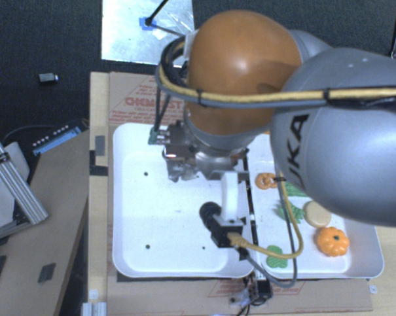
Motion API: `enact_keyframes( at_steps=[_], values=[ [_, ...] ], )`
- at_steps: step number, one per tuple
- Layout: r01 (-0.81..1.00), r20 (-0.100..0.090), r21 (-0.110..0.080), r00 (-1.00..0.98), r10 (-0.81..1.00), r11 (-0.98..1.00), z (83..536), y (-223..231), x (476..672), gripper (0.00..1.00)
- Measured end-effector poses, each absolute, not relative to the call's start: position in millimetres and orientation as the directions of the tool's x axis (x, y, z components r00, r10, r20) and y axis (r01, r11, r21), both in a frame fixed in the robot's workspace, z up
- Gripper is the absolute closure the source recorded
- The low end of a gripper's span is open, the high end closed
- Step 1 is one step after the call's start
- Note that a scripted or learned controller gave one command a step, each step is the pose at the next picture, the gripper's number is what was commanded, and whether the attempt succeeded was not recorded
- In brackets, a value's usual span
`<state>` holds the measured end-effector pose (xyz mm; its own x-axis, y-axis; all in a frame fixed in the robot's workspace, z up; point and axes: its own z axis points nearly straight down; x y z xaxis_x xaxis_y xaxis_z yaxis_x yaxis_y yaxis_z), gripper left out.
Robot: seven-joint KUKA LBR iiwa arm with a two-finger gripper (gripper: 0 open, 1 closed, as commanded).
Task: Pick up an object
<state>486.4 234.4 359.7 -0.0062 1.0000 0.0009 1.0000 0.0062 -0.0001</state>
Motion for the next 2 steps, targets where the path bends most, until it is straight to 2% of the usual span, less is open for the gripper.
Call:
enact_keyframes(
  at_steps=[1, 2],
  values=[
    [1.000, 0.008, 0.014, -0.007, 1.000, 0.007, 512, 234, 486.8, 1.00],
    [1.000, 0.001, 0.004, 0.002, 1.000, -0.002, 536, 166, 519.5, 1.00]
  ],
)
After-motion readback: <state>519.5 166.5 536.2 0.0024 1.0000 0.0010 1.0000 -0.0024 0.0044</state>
